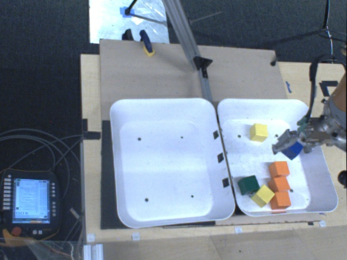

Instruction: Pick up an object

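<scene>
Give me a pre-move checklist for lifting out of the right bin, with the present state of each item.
1. Gripper is over the right bin: ok.
2. Blue block is at the fingertips: ok, it sits right under them.
3. Block is firmly between the fingers: cannot tell, the view is too small to settle it.
4. Nearest neighbour, the upper orange block, stands apart from the blue block: ok.
5. Yellow block is out of the lift path: ok, it lies off to the side.
6. Green block is clear of the gripper: ok, near the bin's front left.
</scene>
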`<state>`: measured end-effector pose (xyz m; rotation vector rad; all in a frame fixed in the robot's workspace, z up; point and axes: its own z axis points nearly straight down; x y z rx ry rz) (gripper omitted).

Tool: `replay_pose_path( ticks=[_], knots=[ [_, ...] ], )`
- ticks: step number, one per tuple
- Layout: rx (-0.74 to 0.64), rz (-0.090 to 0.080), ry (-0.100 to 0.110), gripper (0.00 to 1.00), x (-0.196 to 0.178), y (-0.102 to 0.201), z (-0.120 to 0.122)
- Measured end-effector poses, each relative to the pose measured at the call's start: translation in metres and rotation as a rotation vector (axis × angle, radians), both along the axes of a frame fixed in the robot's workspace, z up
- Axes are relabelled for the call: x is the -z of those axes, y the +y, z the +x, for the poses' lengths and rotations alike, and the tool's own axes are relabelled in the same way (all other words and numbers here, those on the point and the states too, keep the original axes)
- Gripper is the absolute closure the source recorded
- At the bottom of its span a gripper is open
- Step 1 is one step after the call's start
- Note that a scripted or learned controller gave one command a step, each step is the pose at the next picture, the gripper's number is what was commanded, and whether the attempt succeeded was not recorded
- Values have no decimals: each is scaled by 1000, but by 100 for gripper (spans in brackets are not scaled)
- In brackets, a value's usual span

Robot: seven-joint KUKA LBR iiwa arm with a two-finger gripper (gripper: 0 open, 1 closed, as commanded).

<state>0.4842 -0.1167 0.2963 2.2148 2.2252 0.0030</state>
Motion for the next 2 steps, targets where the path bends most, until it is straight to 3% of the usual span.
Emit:
replay_pose_path(
  ticks=[1, 2],
  knots=[
    [1, 0, -1, 0, 0, 0, 0],
    [4, 0, 5, 0, 56, -7, 7]
  ],
)
